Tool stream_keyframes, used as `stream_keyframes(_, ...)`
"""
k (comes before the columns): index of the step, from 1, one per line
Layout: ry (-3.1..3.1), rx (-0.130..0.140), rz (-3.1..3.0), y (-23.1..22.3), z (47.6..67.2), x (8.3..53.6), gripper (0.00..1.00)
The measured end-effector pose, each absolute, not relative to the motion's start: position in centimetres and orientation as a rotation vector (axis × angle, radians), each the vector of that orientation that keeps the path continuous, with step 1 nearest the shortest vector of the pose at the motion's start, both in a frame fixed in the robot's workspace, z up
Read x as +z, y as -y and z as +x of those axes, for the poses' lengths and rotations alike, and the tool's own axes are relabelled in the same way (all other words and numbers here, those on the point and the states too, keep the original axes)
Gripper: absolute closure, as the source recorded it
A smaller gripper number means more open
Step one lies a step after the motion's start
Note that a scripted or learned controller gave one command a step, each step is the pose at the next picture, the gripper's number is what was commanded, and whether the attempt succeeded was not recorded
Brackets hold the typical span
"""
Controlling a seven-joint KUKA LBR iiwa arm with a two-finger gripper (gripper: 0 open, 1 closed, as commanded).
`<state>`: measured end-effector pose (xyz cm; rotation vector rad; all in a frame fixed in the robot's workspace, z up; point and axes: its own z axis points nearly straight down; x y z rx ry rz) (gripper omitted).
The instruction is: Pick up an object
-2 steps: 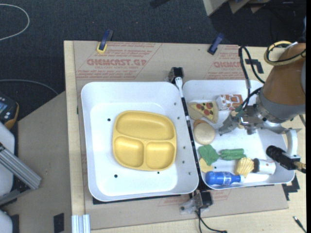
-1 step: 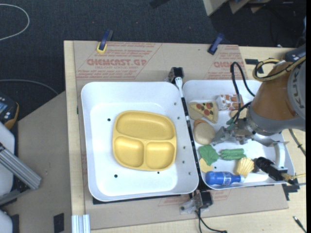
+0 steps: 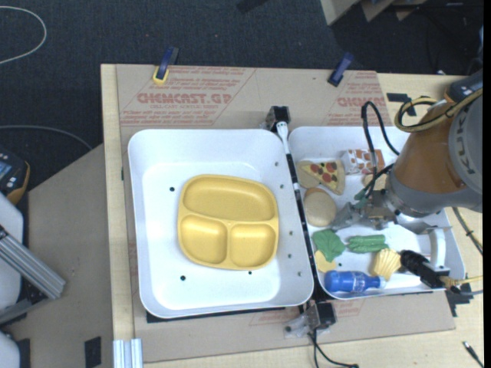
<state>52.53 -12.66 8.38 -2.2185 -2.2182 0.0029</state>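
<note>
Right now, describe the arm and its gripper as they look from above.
The arm is a rounded grey body with a broad orange band above the wrist. Black and yellow cables loop over its top. The gripper is dull grey metal, slim and angular, over the white right bin.

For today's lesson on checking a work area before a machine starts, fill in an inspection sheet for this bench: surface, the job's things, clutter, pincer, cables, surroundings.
Surface: cardboard-covered bench bearing two white bins side by side.
Job's things: right bin holds a pizza slice, a round tan piece, green toys, a corn cob and a blue bottle; left bin holds a yellow divided tray.
Clutter: two clips on the far edge.
Pincer: low over the right bin's middle; too blurred to judge its state.
Cables: black cable looping by the arm.
Surroundings: dark carpet.
</note>
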Motion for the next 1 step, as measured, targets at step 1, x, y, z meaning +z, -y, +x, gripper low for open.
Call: stream_keyframes(1, 2.219, 0.0, -2.222, 12.68, 52.59, 9.48, 1.0)
